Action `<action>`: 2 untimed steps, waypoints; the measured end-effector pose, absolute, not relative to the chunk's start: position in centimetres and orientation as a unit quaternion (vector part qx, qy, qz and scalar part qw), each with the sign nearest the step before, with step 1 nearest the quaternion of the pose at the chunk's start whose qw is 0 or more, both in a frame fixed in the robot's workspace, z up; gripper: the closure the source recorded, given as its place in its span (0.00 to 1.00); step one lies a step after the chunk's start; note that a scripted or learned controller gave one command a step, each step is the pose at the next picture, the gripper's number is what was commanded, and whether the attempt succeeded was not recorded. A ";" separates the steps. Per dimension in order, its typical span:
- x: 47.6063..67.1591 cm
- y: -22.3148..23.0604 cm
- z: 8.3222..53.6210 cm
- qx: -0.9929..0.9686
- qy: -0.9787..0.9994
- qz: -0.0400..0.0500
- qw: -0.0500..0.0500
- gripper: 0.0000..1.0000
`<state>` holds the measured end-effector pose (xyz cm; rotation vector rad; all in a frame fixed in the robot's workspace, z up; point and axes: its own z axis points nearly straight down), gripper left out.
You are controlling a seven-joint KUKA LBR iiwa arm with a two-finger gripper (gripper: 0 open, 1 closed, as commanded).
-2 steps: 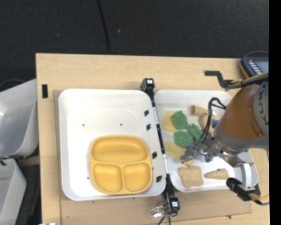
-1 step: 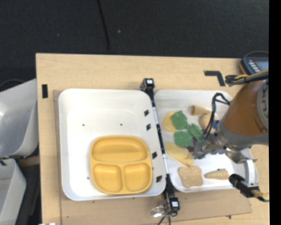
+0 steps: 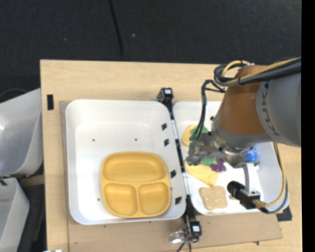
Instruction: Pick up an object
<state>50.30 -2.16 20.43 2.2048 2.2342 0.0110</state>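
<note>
My gripper [image 3: 200, 154] reaches down into the right bin [image 3: 273, 193], close to the divider, over a cluster of small items. A pale yellow piece [image 3: 203, 174] lies just below it. A purple item [image 3: 218, 166] sits beside the yellow piece. A blue item [image 3: 250, 155] pokes out from under the wrist. Another yellowish item [image 3: 188, 136] lies near the divider above the gripper. A tan, toast-like slice [image 3: 213, 197] rests near the bin's front edge. The arm's bulk hides the fingertips and much of this bin.
The left bin [image 3: 84, 125] holds a yellow divided plate [image 3: 135, 184] with three compartments at its front. A black-clipped divider rail [image 3: 174, 140] separates the two bins. The wooden bench edge [image 3: 52, 156] surrounds both.
</note>
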 end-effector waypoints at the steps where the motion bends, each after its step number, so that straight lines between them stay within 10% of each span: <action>1: 48.9 9.5 20.0 0.702 0.713 0.001 -0.002 1.00; 2: 49.2 11.3 36.5 0.705 0.710 0.009 0.005 1.00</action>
